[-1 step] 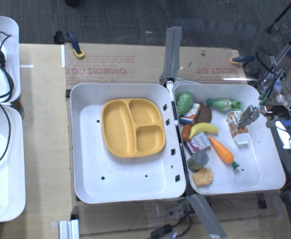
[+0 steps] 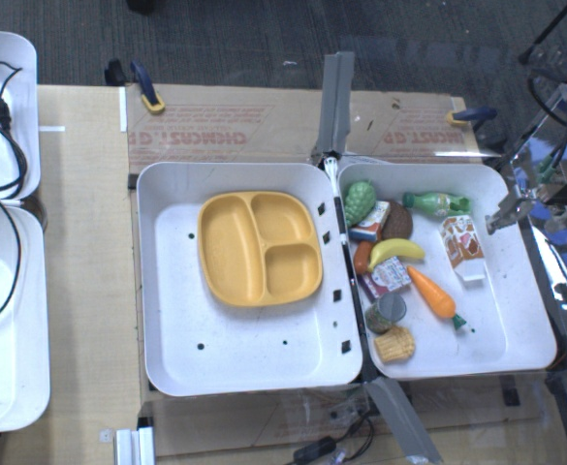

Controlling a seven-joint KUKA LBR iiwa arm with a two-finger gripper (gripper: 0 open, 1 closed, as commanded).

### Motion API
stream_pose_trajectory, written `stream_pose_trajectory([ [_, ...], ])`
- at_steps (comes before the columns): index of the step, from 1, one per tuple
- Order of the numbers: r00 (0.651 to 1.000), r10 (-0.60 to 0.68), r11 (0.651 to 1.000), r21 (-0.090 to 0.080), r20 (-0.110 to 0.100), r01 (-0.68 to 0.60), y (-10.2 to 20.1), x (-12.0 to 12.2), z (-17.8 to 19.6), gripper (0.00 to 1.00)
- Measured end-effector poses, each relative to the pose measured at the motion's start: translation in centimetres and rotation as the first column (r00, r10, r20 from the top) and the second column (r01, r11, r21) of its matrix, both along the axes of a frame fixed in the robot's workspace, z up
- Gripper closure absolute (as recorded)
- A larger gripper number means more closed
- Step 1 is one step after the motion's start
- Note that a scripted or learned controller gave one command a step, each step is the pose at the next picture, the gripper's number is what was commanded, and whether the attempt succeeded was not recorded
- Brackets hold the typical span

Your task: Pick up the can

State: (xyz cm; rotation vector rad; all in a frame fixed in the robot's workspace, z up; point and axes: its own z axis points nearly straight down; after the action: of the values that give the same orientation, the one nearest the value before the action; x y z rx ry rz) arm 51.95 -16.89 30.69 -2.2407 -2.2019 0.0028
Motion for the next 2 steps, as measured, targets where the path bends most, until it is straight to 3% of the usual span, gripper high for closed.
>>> stream_pose_trajectory([
  [1,0.989,0.148,0.989,0.001,-0.002,-0.148,1.0,1.4,-9.4,0.0],
  [2,0.992,0.129,0.992,0.001,-0.001,-0.129,-1.3,2.7,-15.6,0.0],
])
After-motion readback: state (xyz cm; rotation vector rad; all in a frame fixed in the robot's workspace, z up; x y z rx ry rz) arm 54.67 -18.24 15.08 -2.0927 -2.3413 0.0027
